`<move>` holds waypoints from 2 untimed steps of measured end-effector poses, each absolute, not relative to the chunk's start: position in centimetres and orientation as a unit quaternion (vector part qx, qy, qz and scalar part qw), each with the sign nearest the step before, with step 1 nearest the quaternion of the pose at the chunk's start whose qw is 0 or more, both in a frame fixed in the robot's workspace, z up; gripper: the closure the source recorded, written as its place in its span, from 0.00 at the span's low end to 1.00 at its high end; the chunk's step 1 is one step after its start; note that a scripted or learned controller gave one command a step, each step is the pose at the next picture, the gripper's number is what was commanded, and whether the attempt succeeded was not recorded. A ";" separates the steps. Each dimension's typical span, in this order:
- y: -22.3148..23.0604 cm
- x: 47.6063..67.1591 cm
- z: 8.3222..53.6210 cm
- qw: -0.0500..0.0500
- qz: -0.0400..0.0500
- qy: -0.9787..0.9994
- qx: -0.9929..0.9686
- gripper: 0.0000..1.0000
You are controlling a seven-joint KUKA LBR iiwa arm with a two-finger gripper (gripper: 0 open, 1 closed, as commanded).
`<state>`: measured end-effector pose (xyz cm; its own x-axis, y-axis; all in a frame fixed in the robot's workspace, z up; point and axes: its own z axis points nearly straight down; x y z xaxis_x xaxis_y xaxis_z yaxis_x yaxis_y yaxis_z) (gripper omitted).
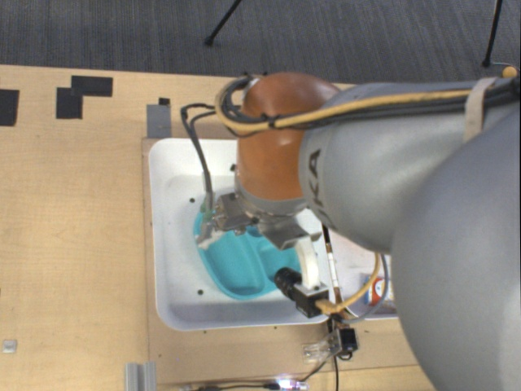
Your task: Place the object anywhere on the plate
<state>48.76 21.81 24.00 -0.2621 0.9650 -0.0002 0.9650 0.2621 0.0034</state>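
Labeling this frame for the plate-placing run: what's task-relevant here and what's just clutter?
Task-relevant:
- teal plate, in the white bin
- pincer, low over the plate's left edge; fingers unclear, no object seen in it

Just lying about:
- black tape marks on the bench
- grey bracket at the bin's corner
- clear connector below the bin

Plate (236, 271) in left bin (175, 218), arm (366, 161) above it

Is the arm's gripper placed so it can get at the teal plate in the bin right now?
Probably yes. The gripper hangs right over the teal plate inside the white bin, with nothing visible between them; the arm's own bulk hides the plate's right part.
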 end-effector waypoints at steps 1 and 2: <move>21.0 64.9 15.9 0.001 -0.003 0.830 0.558 0.00; 21.6 65.2 17.9 0.006 0.005 0.834 0.551 1.00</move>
